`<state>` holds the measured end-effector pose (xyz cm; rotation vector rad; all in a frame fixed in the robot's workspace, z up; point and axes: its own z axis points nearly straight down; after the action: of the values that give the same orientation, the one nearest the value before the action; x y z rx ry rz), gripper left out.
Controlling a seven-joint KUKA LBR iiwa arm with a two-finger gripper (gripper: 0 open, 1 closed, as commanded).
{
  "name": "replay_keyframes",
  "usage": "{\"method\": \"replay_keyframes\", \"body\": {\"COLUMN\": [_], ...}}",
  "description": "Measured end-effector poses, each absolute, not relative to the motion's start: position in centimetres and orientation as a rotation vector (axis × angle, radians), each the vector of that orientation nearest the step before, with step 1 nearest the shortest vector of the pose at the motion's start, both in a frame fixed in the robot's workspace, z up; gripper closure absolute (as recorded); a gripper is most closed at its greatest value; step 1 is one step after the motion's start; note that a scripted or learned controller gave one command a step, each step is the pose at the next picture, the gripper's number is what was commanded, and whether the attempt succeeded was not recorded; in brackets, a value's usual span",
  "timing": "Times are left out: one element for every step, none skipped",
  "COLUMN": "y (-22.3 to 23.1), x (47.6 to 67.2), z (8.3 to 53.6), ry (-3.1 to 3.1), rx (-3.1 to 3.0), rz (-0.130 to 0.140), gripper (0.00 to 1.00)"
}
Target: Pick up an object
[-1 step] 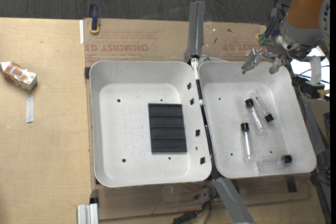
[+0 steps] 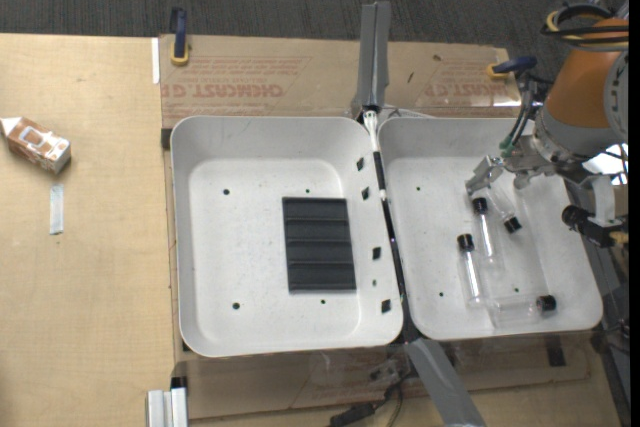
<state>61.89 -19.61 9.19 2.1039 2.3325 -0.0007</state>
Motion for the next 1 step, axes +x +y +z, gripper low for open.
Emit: {"method": "replay_keyframes", "body": {"y": [-19.73], "x": [61.89], "z": [10.14], "ry": [2.328], "rx": [2.107], "rz": [0.0], "gripper": [1.0]}}
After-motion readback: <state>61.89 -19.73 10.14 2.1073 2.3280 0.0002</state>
